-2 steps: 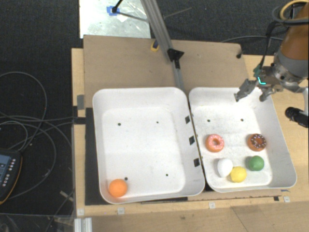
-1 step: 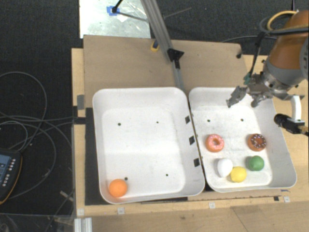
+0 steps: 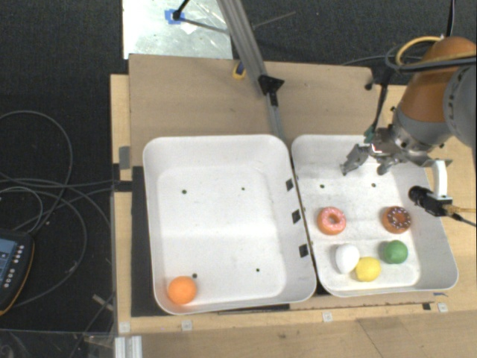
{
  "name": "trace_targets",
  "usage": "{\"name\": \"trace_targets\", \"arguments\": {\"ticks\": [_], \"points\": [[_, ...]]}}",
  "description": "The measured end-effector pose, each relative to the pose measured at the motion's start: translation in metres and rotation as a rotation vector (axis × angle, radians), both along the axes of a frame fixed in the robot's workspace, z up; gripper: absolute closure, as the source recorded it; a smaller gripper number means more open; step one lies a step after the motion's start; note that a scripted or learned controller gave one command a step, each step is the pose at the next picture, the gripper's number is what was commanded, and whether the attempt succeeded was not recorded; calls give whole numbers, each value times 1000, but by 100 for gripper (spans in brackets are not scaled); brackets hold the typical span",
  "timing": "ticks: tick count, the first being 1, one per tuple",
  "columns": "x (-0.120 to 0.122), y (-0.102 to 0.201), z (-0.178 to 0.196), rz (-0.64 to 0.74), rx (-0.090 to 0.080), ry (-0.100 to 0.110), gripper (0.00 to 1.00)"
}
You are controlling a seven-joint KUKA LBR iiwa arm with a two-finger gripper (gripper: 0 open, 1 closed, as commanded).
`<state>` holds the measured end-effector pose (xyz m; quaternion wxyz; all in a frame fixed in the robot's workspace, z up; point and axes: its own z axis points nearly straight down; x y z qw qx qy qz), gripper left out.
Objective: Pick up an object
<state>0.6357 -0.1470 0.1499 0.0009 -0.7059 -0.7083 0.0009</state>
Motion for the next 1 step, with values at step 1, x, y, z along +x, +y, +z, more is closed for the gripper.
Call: {"name": "trace_targets", "arguments": {"ticks": [1], "points": [[-1,1,-52,-1,1,1,0]]}}
